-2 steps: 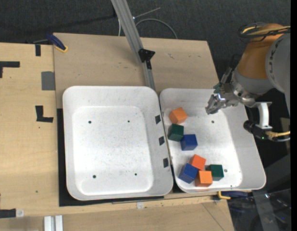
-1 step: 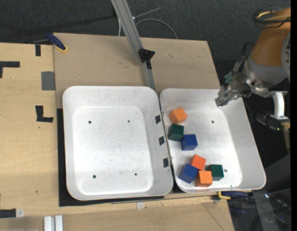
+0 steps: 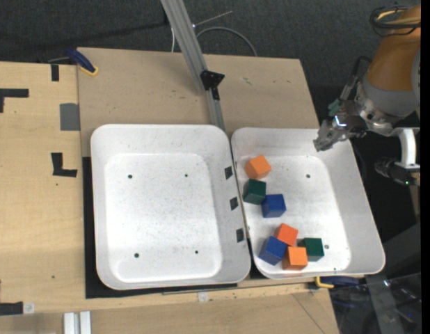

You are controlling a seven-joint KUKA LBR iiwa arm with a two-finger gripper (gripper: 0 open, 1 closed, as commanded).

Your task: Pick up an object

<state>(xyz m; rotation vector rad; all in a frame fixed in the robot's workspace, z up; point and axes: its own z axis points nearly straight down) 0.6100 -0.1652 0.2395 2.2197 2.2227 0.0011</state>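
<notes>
Right, from my seat I see the arm (image 3: 392, 61) reaching in from the right side of the bench (image 3: 34, 186), its orange band sitting above the grey wrist, and the gripper (image 3: 325, 139) hanging over the upper right corner of the right bin (image 3: 361, 214), close to that bin's rim. From this angle I cannot tell how the tool is set, and I see nothing in its grasp. All the objects lie in the right bin, well apart from the gripper. Near the bin's upper left sits an orange cube (image 3: 257, 166), with a dark green cube (image 3: 255, 191) just below it, the two touching or nearly so, and a blue cube (image 3: 274, 205) just beside the green one on its lower right. Lower down there is a tighter cluster: a second orange cube (image 3: 287, 234), a larger blue cube (image 3: 273, 250) against its lower left, a third orange cube (image 3: 296, 257) below it, and another dark green cube (image 3: 313, 248) to the right, all bunched together near the bin's bottom edge. The left bin (image 3: 104, 207) sits beside it, their rims meeting along the middle. A grey metal bar (image 3: 190, 40) slants down from the top of the view to that seam.
</notes>
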